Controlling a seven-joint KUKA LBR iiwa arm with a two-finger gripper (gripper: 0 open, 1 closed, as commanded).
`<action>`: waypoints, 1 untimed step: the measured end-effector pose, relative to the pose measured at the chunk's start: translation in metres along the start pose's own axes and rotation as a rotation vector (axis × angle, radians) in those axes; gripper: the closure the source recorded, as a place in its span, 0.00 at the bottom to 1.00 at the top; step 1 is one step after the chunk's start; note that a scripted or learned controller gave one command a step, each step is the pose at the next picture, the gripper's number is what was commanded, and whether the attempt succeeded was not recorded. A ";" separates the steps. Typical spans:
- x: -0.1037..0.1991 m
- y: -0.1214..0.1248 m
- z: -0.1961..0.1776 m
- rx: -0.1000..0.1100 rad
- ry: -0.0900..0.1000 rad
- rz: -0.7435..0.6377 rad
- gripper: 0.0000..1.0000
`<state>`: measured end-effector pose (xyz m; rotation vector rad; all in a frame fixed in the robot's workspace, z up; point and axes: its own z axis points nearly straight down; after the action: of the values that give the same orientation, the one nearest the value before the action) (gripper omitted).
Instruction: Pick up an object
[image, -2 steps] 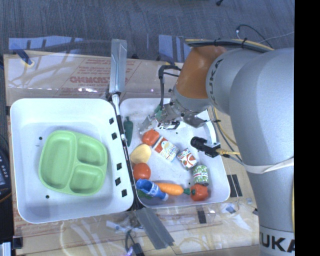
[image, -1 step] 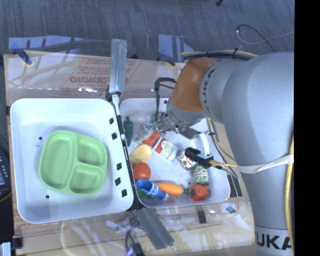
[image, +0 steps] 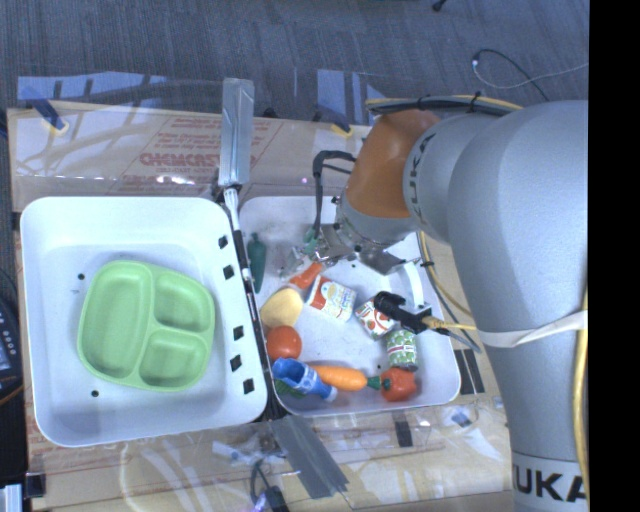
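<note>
The gripper (image: 318, 243) is lowered into the far part of the right bin (image: 440, 385); its state cannot be determined, no object is visibly lifted.

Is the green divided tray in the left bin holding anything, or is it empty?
Empty. The green tray lies flat in the left bin, and all three of its compartments show bare green bottoms.

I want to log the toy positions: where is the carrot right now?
In the camera view, the carrot lies in the right bin near its front wall, between the blue bottle on its left and the red pepper on its right.
</note>
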<state>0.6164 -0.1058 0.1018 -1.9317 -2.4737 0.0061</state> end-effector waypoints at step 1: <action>0.048 -0.012 -0.091 -0.003 0.000 0.150 1.00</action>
<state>0.5938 -0.0617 0.1927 -2.1127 -2.3240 0.0024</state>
